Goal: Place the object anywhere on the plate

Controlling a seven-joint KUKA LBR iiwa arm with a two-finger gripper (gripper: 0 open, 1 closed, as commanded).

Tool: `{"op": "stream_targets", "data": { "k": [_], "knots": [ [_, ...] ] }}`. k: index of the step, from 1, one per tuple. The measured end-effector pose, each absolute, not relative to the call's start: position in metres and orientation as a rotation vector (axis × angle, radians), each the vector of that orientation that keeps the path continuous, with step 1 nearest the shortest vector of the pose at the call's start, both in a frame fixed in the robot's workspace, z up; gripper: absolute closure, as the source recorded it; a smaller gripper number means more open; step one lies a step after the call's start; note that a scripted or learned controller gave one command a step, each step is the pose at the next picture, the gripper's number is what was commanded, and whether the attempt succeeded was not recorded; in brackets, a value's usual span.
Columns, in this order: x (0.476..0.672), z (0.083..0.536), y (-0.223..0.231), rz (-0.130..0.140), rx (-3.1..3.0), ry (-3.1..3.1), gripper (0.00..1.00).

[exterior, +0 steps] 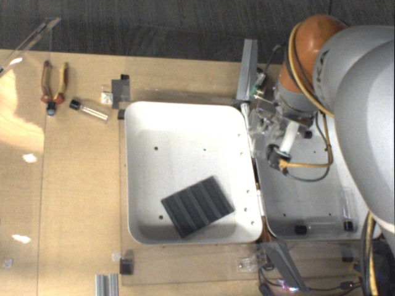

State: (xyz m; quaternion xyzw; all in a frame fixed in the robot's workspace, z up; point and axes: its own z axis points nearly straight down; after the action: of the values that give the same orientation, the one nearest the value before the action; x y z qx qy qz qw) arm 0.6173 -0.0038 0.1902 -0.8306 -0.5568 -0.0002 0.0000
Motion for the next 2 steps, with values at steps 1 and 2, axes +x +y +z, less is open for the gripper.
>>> {"op": "stream_targets", "data": {
  "k": [1, 2],
  "knots": [
    [0.645, 0.184, 0.076, 0.0, -2.812, -1.401, 1.0],
    [0.665, 0.172, 0.126, -0.003, -2.42, -2.006, 1.0]
  ]
}}
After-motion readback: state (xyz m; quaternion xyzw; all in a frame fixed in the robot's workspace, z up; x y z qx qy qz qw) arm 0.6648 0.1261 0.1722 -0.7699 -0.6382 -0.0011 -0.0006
